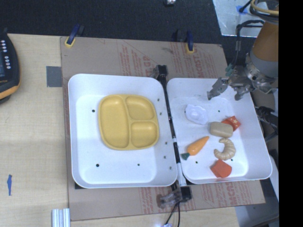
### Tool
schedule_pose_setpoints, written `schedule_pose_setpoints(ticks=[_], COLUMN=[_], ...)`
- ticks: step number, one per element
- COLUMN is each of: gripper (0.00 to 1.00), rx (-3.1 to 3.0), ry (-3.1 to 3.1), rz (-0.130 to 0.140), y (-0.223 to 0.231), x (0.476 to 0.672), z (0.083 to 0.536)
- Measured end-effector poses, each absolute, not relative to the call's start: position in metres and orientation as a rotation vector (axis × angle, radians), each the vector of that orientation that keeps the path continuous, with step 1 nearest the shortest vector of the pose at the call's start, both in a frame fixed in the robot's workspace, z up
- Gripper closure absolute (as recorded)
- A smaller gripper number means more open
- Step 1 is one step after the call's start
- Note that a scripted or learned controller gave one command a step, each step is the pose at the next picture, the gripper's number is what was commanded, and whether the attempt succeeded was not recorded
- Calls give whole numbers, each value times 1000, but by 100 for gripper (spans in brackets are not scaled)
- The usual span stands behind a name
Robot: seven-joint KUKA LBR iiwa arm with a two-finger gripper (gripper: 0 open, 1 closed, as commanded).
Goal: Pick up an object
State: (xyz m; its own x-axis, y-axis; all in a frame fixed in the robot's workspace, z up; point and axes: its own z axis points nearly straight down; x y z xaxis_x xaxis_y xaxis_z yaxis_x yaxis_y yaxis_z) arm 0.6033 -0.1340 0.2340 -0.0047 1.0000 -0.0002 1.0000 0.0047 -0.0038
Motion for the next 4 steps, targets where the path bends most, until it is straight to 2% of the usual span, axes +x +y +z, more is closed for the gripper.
schedule_pose_setpoints(ticks=[1, 2, 3, 4], gripper=[0, 0, 100, 100], rx=[-2214, -2222, -2229, -2217], ry=[-2217, -2231, -2241, -2225], rz=[15, -5, -6, 1], y=[-174, -213, -216, -212], x=[591, 562, 566, 565], z=[138, 95, 111, 134])
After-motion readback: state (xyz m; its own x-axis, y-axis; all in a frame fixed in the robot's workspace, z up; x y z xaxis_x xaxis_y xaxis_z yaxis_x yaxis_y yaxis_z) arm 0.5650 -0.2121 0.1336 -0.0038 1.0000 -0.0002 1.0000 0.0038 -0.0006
